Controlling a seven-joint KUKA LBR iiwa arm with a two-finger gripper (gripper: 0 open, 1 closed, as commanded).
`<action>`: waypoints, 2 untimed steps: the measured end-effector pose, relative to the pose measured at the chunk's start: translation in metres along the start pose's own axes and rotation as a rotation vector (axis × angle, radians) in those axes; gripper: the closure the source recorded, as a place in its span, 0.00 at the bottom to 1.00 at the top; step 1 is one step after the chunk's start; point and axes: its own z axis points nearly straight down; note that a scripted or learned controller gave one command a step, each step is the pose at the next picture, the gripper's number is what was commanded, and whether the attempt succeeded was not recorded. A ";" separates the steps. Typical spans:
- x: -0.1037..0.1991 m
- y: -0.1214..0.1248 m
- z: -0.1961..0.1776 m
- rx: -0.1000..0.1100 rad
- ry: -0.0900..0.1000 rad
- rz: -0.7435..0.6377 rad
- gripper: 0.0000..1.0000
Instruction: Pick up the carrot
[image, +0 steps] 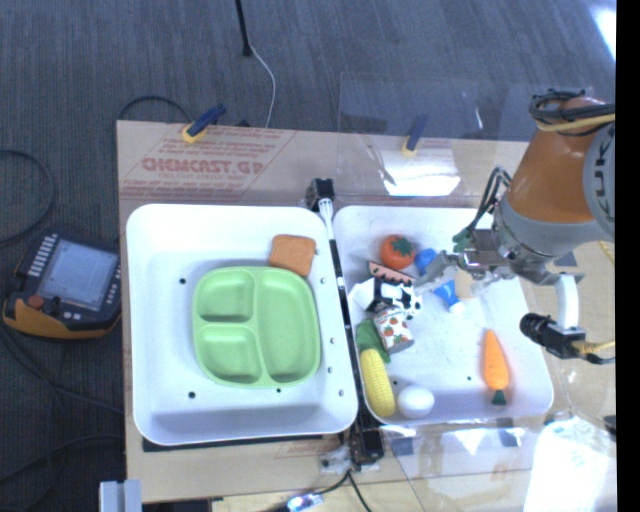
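The orange carrot (494, 360) lies in the right bin (450, 398) near its right wall, its green stub end toward the front. My gripper (462, 266) hangs over the middle of the same bin, up and to the left of the carrot and apart from it. The gripper is beside a small blue object (443, 292). The arm's orange band (560, 175) rises behind it at the right.
The right bin also holds a tomato (397, 250), a black-and-white cow toy (393, 294), a small printed box (395, 330), a corn cob (375, 380) and a white egg (415, 402). The left bin (160, 300) holds a green divided plate (255, 325) and a toast slice (292, 254).
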 end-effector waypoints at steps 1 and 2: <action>-0.067 -0.048 0.087 0.007 0.000 -0.208 0.00; -0.087 -0.051 0.119 -0.021 0.019 -0.339 0.00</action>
